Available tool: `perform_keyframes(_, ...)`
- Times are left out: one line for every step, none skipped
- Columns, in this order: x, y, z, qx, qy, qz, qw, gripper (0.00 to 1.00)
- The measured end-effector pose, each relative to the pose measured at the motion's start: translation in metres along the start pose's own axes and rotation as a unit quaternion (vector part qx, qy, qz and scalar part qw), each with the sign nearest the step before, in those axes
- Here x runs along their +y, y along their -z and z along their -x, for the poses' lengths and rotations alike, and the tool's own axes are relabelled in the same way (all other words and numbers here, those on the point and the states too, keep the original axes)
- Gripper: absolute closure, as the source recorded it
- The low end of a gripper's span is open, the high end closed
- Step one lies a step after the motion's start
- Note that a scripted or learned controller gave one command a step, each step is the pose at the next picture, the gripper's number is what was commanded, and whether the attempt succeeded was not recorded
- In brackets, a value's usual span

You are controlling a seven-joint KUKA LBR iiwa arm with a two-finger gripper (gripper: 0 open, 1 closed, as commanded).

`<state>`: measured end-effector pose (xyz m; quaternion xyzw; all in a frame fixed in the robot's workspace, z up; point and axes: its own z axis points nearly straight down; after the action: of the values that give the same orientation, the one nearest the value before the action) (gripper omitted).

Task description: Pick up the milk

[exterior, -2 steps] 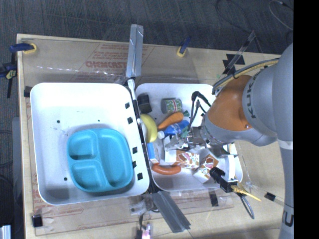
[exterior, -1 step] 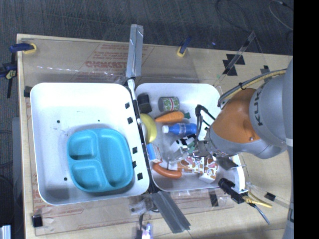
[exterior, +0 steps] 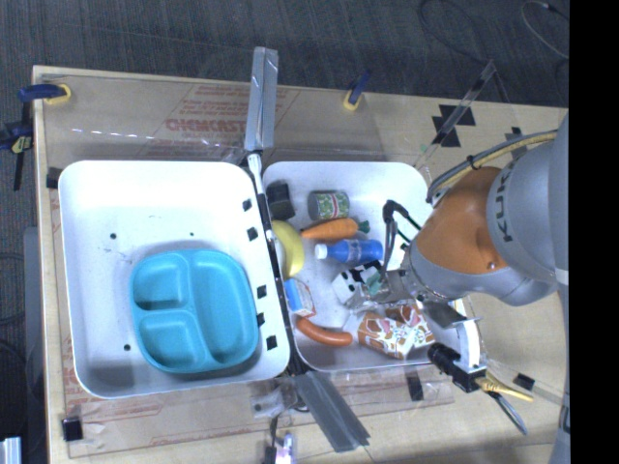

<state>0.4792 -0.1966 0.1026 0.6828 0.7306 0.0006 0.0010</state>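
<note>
**Reaching for the milk in a crowded bin**

Hovering low over the right bin (exterior: 406,174), the gripper (exterior: 370,280) hangs at the end of the grey arm (exterior: 474,235) just beside a small white-and-black object that I take to be the milk (exterior: 346,284) — a little carton or bottle near the bin's middle. Whether the claw is spread or closed I cannot tell from this slanted view, nor whether it has anything in its grasp.

The milk looks light and fairly stiff, probably a toy-weight container with smooth sides that could slip if pinched at a corner. A hold across its narrow body, square to the flat faces, seems the safest bet; a skewed approach would likely push it sideways on the slick white floor.

Room is tight. A blue bottle (exterior: 350,251) lies just above the milk, a carrot (exterior: 329,229) and a green can (exterior: 329,204) beyond that, a banana (exterior: 287,246) against the divider, a sausage (exterior: 324,333) and a patterned snack bag (exterior: 394,332) below. A small red-and-white packet (exterior: 300,298) sits to the milk's left. The neighbours could well snag a finger or be caught along with the target.

The left bin (exterior: 92,259) holds a blue divided tray (exterior: 193,309), well apart. Both bins rest on a wooden bench (exterior: 145,114) over dark carpet (exterior: 145,17).
</note>
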Motion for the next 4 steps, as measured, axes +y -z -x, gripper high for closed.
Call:
perform_keyframes(0.003,0.111,-0.069,0.000,0.128,-0.001,0.9918,1.00)
perform_keyframes(0.003,0.111,-0.068,0.000,0.127,-0.001,0.9919,0.00)
perform_keyframes(-0.004,0.046,0.013,0.001,0.200,-0.002,0.9799,0.00)
perform_keyframes(-0.003,0.129,0.015,0.000,0.223,-0.001,0.9749,0.00)
